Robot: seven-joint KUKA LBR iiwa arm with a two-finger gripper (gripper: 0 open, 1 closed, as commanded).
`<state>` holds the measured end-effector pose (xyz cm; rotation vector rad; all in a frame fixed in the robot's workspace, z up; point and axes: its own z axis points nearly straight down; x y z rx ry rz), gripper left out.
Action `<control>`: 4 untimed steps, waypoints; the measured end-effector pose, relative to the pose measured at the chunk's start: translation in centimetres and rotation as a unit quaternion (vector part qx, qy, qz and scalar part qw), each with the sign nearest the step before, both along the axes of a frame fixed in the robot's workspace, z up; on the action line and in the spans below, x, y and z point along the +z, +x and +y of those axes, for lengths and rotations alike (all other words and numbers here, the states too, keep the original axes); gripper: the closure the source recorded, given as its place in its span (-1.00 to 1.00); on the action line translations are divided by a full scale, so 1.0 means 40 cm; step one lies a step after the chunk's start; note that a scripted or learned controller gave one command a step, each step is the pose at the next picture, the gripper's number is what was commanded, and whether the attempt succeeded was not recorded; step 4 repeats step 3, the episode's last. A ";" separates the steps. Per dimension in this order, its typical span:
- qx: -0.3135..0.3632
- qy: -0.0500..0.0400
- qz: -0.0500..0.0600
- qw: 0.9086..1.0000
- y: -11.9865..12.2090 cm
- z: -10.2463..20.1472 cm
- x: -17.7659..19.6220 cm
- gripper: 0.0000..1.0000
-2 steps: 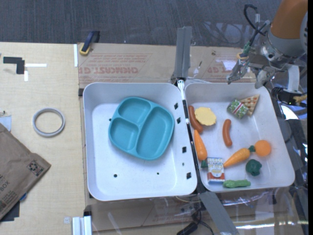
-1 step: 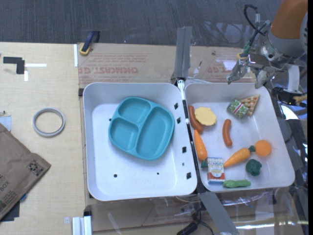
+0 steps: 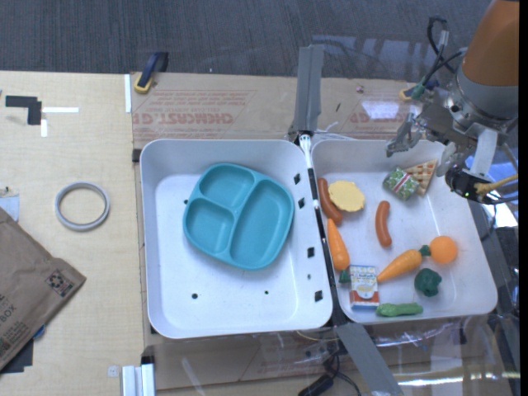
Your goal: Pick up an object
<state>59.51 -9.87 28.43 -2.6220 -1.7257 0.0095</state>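
The right bin (image 3: pixel 487 291) holds several toy foods. Among them are a green packet (image 3: pixel 402 183) beside a waffle piece (image 3: pixel 423 172), a red sausage (image 3: pixel 383 223), a yellow round piece (image 3: pixel 346 196), two carrots (image 3: pixel 400 264) (image 3: pixel 337 246), an orange (image 3: pixel 443 250), broccoli (image 3: pixel 427 281), a green pickle (image 3: pixel 399 309) and a small juice box (image 3: pixel 363 285). My gripper (image 3: pixel 426 153) hangs open over the bin's back right part, just above and behind the packet and waffle. Nothing is between its fingers.
The left bin (image 3: pixel 165 304) holds a teal divided plate (image 3: pixel 239 215). A brown hot dog (image 3: pixel 328 201) lies by the wall between the bins. A tape ring (image 3: pixel 82 205) and a cardboard piece (image 3: pixel 29 291) lie on the bench at left. Cables (image 3: pixel 437 52) trail from the wrist.
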 end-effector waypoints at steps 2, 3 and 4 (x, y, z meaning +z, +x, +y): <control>0.144 0.002 -0.001 0.990 -0.120 -0.082 -0.486 -1.00; 0.264 0.002 -0.002 0.964 -0.110 -0.121 -0.409 -1.00; 0.264 0.002 -0.002 0.964 -0.110 -0.121 -0.409 -1.00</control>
